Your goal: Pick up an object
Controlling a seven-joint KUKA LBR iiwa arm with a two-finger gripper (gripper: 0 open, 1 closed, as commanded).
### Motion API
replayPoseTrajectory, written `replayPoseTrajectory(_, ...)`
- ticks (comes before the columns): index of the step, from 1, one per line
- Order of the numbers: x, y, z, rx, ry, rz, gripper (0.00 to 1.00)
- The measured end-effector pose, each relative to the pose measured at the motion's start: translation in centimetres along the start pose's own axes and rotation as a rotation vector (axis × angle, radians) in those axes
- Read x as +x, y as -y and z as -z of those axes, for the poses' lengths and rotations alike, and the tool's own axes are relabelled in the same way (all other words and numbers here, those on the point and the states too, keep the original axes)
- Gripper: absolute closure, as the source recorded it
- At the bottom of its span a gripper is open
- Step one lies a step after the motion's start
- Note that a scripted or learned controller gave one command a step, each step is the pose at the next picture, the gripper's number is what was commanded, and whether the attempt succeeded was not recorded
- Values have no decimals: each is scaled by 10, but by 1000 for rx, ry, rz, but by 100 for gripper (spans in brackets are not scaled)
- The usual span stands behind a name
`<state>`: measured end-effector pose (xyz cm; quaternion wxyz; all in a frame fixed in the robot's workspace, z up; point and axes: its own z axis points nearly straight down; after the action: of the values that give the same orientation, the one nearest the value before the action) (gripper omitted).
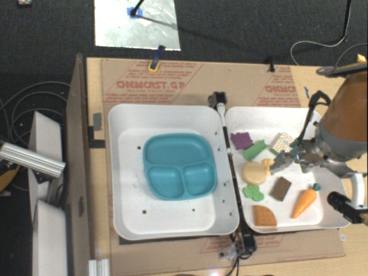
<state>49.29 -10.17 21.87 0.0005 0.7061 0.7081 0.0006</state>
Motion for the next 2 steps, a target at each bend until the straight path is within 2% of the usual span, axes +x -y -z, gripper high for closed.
replayPoseTrajectory(1,-60,-1,-132,10,0,-8,0)
replayPoseTrajectory(2,-57,-5,-115,-1,0,-1,100)
